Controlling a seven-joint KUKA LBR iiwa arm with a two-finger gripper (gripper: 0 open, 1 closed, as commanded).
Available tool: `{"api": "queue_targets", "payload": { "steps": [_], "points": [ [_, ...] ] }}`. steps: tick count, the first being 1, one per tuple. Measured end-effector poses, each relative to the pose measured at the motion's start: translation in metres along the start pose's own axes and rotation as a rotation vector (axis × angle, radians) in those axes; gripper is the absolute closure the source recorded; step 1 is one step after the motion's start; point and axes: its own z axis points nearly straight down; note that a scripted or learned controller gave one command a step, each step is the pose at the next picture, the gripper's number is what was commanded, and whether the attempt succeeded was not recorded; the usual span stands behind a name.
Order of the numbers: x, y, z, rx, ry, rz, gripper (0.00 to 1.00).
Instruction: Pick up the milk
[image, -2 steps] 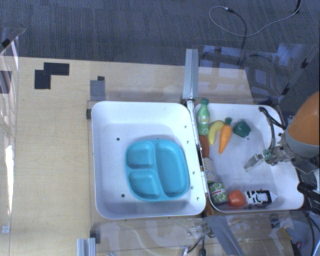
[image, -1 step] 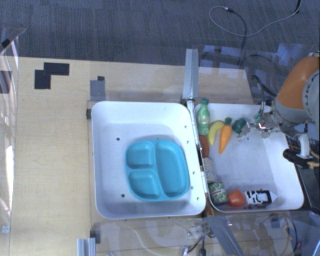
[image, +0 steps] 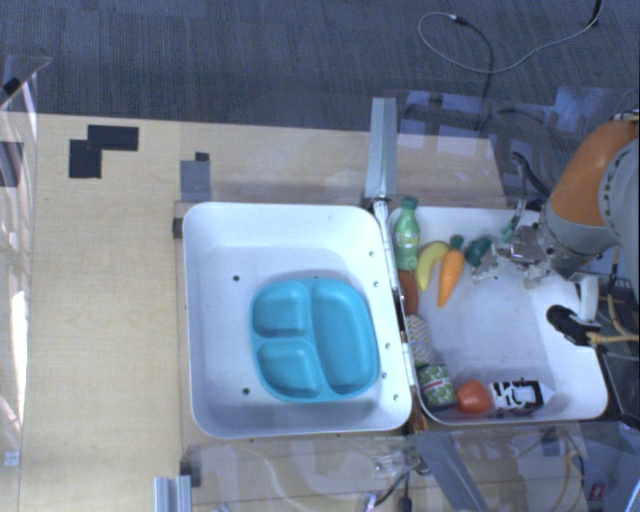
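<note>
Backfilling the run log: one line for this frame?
gripper by carrot, right bin far end | milk at near wall beside tomato | milk not grasped

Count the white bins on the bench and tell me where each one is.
2. The left bin holds a blue divided tray. The right bin, directly beside it, holds the milk near its front edge among other foods. No more seem hidden.

Rounded grey robot arm (image: 588, 236), smooth casing, with a broad orange band (image: 592, 172) above the wrist. Small silver-grey metal gripper (image: 512, 252) fitted at the end, unpainted.
</note>
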Motion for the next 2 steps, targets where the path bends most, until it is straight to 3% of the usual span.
{"api": "queue_targets", "payload": {
  "steps": [1, 2],
  "points": [
    [-0.004, -0.083, -0.002, -0.002, 0.000, -0.077, 0.00],
    [-0.025, -0.121, -0.003, -0.008, -0.001, -0.198, 0.00]
  ]
}}
